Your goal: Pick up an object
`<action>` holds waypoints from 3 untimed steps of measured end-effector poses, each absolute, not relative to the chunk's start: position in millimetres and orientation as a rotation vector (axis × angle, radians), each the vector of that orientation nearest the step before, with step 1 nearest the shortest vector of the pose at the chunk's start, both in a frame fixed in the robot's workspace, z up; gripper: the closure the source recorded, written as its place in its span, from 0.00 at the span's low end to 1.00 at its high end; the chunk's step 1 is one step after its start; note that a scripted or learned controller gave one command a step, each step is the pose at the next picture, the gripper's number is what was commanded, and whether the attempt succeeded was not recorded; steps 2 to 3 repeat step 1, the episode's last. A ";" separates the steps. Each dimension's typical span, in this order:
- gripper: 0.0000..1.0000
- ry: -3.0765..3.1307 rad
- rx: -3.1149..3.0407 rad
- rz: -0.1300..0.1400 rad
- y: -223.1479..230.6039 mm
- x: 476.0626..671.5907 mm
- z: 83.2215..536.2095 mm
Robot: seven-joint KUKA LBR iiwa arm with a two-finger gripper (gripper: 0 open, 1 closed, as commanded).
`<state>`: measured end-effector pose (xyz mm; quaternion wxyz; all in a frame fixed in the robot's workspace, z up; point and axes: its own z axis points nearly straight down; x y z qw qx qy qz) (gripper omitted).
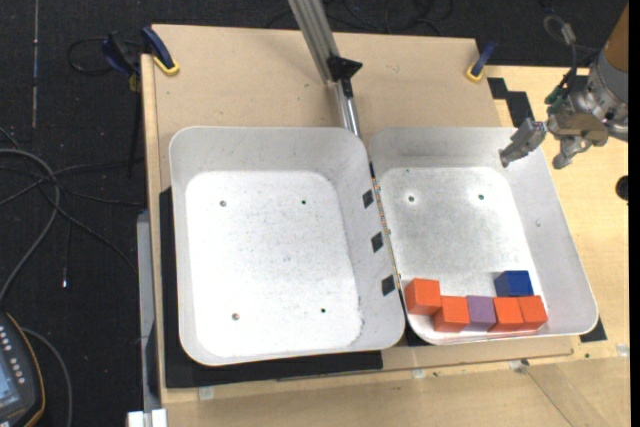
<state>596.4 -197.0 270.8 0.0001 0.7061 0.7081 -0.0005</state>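
Note:
Several small blocks sit bunched along the near rim of the right bin (548,183): an orange block (422,295), another orange one (453,313), a purple block (481,312), an orange block (512,313), a further orange one (533,311) and a blue block (513,283) behind them. My gripper (546,147) hangs over the far right corner of that bin, well away from the blocks. Its two fingers stand apart and open, with nothing between them.
The left bin (268,237) lies beside the right one on the tan bench (260,80). A slanted metal pole (305,0) runs from the top down to the gap between the bins. Clamps sit at the bench's far corners.

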 end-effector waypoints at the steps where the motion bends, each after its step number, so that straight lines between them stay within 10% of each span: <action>1: 0.00 2.220 2.221 0.003 -224.3 527.5 95.4; 3: 0.00 2.220 2.221 0.003 -224.3 527.5 95.4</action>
